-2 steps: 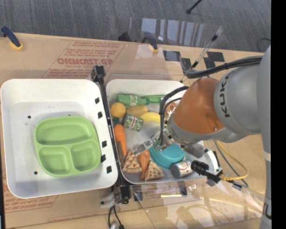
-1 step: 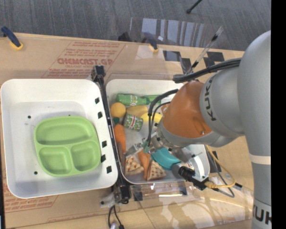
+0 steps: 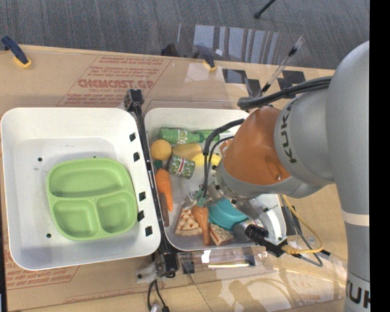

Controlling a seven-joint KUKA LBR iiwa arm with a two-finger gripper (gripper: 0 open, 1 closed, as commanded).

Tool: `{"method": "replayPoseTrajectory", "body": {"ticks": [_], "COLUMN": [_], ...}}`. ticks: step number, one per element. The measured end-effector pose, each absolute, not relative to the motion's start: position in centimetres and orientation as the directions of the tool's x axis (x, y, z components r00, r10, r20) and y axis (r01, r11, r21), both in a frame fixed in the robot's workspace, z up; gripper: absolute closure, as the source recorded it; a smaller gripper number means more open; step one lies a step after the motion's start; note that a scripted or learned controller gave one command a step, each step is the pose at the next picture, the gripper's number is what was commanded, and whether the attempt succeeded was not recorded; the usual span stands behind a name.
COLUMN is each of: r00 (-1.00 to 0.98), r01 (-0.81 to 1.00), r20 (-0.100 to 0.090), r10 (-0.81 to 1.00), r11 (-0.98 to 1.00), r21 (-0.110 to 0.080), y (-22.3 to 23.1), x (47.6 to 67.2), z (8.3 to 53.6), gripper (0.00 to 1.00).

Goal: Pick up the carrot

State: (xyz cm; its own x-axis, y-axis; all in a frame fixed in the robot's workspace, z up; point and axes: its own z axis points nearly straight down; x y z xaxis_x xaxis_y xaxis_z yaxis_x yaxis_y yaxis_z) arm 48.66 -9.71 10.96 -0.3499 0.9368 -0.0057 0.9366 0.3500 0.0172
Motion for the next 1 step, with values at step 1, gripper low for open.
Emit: {"method": "replayPoseTrajectory", "body": {"ticks": [1], "r00": [0.114], "r01": [0.993], "r20": [0.003], "r10": [0.993], "r11": [-0.114], "r21": [-0.004], "y": [-10.14], "x": [47.74], "z": [12.76], "gripper": [1.00]}}
